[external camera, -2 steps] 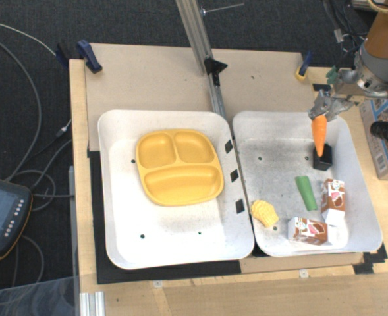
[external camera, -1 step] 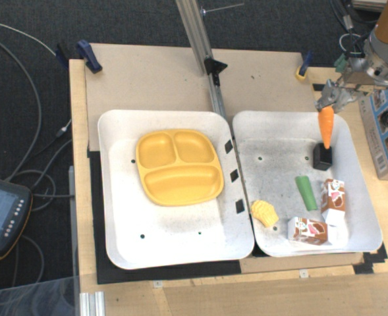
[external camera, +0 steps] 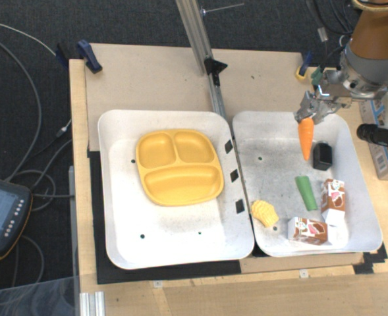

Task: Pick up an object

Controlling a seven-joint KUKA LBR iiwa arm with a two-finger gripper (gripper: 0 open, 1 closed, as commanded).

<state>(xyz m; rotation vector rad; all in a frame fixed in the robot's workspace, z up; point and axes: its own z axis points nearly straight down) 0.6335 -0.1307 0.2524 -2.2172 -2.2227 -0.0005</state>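
Observation:
An orange toy carrot (external camera: 305, 139) hangs point-down over the far part of the right bin (external camera: 273, 150). Its top sits between the fingers of my gripper (external camera: 312, 112), which is shut on it. The arm comes in from the upper right, its orange band above the wrist. Whether the carrot's tip touches the bin floor is unclear.
Also in the right bin are a small black block (external camera: 322, 155) just right of the carrot, a green cylinder (external camera: 305, 193), a yellow corn piece (external camera: 265, 213) and two brown-and-white cartons (external camera: 334, 196) (external camera: 310, 230). The left bin (external camera: 121, 229) holds a yellow divided plate (external camera: 179, 166). A metal post (external camera: 197, 25) rises behind the bins.

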